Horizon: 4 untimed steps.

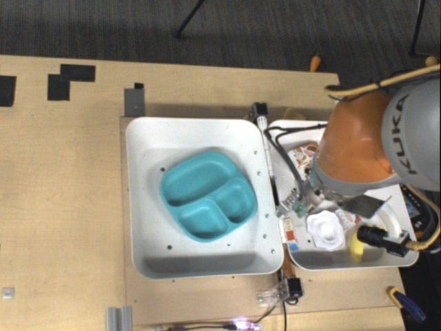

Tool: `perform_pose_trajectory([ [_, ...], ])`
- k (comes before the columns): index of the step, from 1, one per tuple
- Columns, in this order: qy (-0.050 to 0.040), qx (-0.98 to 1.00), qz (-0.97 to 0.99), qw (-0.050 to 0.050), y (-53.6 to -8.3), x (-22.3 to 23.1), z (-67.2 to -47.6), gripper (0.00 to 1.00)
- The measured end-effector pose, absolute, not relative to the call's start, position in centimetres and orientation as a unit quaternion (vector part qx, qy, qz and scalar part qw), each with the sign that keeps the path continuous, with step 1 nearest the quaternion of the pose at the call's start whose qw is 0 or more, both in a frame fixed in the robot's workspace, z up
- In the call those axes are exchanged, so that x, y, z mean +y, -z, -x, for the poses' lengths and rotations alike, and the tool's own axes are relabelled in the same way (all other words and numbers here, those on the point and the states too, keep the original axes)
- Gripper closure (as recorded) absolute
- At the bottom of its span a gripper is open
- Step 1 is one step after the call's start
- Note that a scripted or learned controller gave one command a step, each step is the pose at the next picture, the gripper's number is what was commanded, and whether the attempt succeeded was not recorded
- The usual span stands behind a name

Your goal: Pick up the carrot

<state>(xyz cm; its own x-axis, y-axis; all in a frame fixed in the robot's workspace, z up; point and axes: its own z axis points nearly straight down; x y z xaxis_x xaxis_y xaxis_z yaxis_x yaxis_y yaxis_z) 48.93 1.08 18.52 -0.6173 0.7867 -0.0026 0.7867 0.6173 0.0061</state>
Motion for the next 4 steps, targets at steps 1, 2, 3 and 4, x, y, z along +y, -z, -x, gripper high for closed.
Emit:
perform_pose_trajectory([
  [1, -0.0015, 0.938, -0.347, 0.002, -18.5, 4.4, -48.8, 1.0],
  [2, -0.0016, 0.938, -0.348, 0.002, -18.5, 4.4, -48.8, 0.0],
  [3, 0.0006, 0.959, -0.284, 0.006, -18.6, -6.0, -54.5, 0.0],
  [4, -0.0018, 0.935, -0.355, 0.002, -18.5, -2.2, -50.0, 0.0],
])
